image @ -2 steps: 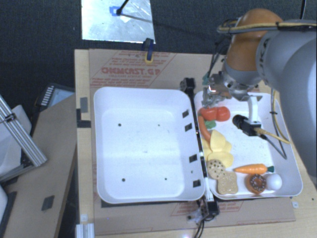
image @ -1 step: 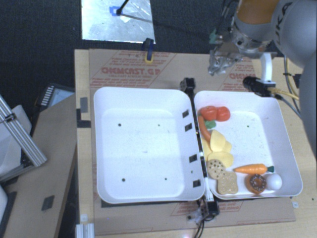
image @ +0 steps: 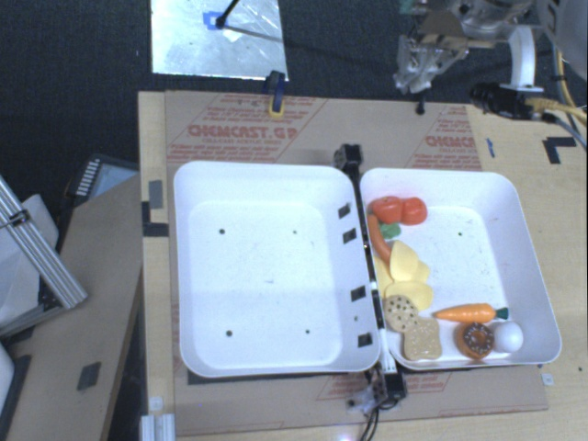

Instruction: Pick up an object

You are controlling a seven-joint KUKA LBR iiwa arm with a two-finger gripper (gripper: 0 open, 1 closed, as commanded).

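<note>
The right bin (image: 514, 211) holds several toy foods along its left and front sides: a red tomato (image: 400, 209), a yellow chip-like piece (image: 407, 265), a round cookie (image: 399, 311), a cracker (image: 422, 340), an orange carrot (image: 469, 313), a chocolate donut (image: 478, 339) and a white egg (image: 508, 337). My gripper (image: 418, 70) hangs high at the top right, beyond the far edge of the bench and well away from the bins. Nothing shows between its fingers.
The left bin (image: 266, 265) sits beside the right one, joined by black clips (image: 354, 237). A shiny metal sheet (image: 217, 24) lies at the far left back. A yellow-blue clamp (image: 276, 95) stands at the board's far edge.
</note>
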